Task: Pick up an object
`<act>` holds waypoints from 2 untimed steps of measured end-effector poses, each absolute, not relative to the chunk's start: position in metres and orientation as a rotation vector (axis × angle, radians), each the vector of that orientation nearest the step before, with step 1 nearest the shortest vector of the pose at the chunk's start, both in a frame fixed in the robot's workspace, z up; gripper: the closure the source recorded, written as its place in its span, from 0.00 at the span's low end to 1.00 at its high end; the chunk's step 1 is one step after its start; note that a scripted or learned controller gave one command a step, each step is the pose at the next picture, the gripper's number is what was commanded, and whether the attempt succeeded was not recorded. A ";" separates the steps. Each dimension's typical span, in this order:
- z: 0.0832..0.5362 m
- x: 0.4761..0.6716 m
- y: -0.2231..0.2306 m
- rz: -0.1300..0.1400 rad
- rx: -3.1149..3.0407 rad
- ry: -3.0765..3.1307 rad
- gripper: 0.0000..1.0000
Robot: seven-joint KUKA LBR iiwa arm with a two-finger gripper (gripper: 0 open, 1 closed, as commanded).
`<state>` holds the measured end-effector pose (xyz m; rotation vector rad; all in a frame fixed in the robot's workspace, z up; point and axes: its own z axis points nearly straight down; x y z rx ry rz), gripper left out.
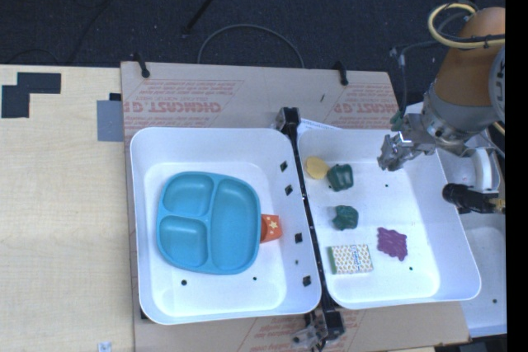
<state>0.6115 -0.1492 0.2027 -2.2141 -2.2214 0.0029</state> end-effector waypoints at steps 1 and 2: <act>0.212 0.597 -0.094 0.002 -2.214 -2.222 1.00; 0.213 0.586 -0.046 0.003 -2.213 -2.222 1.00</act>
